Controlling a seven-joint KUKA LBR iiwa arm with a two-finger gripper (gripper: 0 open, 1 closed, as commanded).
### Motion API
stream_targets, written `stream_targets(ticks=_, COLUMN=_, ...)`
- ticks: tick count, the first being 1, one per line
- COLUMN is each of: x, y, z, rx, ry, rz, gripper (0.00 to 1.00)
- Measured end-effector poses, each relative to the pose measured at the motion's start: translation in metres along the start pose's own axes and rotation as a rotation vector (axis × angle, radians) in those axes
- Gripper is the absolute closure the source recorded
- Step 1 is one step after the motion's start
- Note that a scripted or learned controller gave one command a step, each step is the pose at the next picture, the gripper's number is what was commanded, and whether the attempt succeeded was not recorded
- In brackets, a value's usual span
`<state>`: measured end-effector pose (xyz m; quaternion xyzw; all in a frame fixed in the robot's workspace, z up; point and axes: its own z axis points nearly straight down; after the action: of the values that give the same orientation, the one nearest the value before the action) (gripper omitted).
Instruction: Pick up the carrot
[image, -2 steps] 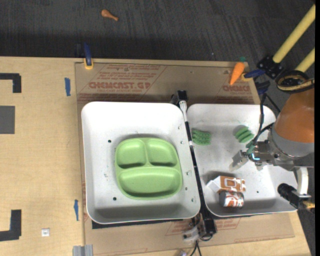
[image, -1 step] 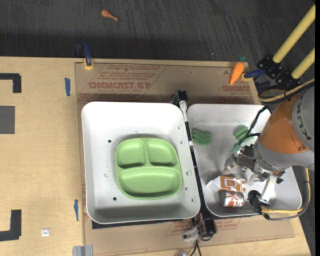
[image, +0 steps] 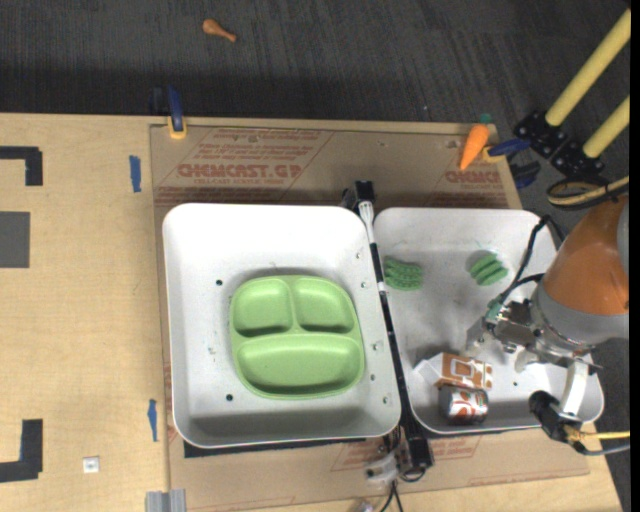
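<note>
The carrot (image: 474, 143) is small and orange with a green top. It lies on the cardboard sheet behind the right bin (image: 440, 232), outside both bins, near a blue clip. My gripper (image: 497, 326) hangs low over the right bin's front right part, far in front of the carrot. It is just above and to the right of a small orange and white packet (image: 465, 373) that lies on a dark can (image: 464, 404). Nothing shows in the gripper.
Two green ridged pieces (image: 403, 273) (image: 488, 267) lie in the right bin's back half. A green divided plate (image: 296, 332) sits in the left bin (image: 190, 300). Yellow poles (image: 600, 60) and black cables stand at the back right. A small orange object (image: 218, 30) lies on the dark floor beyond the bench.
</note>
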<state>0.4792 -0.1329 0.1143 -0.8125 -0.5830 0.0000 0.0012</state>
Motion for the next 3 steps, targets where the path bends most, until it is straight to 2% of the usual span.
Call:
stream_targets(ticks=1, x=0.000, y=0.000, z=-0.009, rx=-0.001, ry=0.000, rz=0.000, gripper=1.00)
stream_targets(ticks=2, x=0.028, y=0.020, z=0.011, rx=-0.003, ry=-0.001, rz=-0.059, gripper=1.00)
stream_targets(ticks=3, x=0.028, y=0.020, z=0.001, rx=-0.004, ry=-0.002, rz=-0.058, gripper=1.00)
